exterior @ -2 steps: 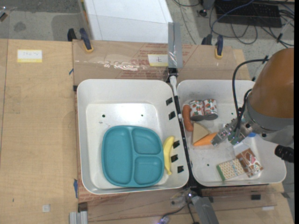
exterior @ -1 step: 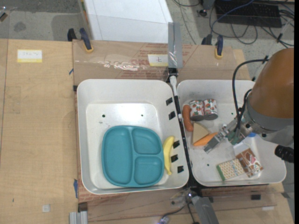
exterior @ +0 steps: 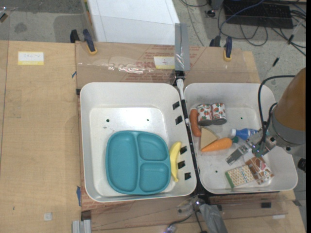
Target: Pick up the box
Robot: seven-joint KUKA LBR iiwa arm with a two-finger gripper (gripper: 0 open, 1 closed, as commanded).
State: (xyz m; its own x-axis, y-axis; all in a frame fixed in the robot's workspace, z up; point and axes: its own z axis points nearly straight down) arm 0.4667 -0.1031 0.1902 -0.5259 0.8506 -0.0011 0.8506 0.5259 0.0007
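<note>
We see a divided tray in the left bin with a banana just right of it. In the right bin, cans lie behind a carrot, and a box lies nearest us, below the hand.

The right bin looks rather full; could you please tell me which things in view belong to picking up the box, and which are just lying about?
Belonging to the job:
- flat patterned cardboard box
- grey metal tool

Just lying about:
- orange plastic carrot
- red sausage
- two red-and-white cans
- tan wedge
- blue-and-white bottle
- yellow banana
- teal divided plate
</note>
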